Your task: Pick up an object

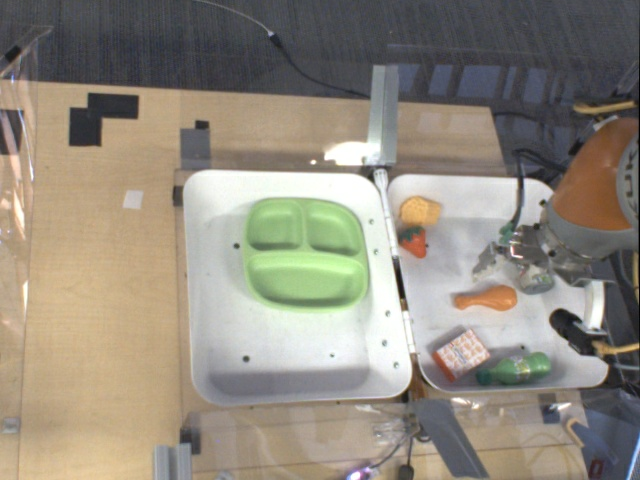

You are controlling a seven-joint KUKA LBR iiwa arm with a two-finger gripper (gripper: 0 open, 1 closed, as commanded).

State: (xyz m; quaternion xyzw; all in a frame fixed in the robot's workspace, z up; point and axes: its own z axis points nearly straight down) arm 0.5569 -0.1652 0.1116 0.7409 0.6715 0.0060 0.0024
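bins (290, 378): smooth white plastic | tray (305, 251): matt green plastic | bench (90, 298): pale wood

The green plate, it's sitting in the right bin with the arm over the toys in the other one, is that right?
Not quite. The camera view shows the green plate in the left bin. The arm is over the toys in the other, right bin.

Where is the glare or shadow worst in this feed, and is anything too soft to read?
Camera view: the strongest glare is a bright spot on the bench just behind the left bin; a soft shadow lies across that bin's front floor. The end effector looks blurred and cluttered, so its state is unclear. The green tray and chicken drumstick read sharply.
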